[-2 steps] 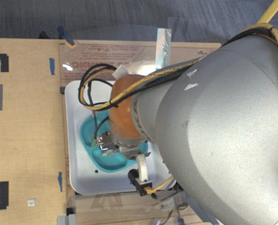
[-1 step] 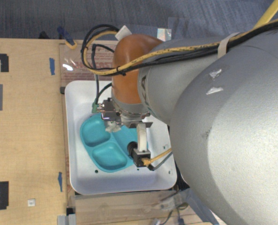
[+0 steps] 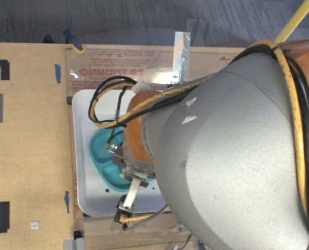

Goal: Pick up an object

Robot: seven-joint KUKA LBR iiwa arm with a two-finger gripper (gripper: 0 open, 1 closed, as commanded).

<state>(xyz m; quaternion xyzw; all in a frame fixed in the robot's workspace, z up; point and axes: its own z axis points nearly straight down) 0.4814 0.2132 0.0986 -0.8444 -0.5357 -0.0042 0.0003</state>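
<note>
One grey arm with an orange band (image 3: 136, 134) hangs over a teal plastic object (image 3: 103, 158) in the shallow white bin (image 3: 84, 155); its hand's state cannot be told. A misjudged descent could miss it.

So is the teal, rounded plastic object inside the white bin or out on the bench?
Inside. The teal, rounded plastic object lies on the floor of the shallow white bin, within its rim, partly covered by the arm's wrist.

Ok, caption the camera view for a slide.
Grey arm reaching into a white bin, its wrist above a teal object.
</note>
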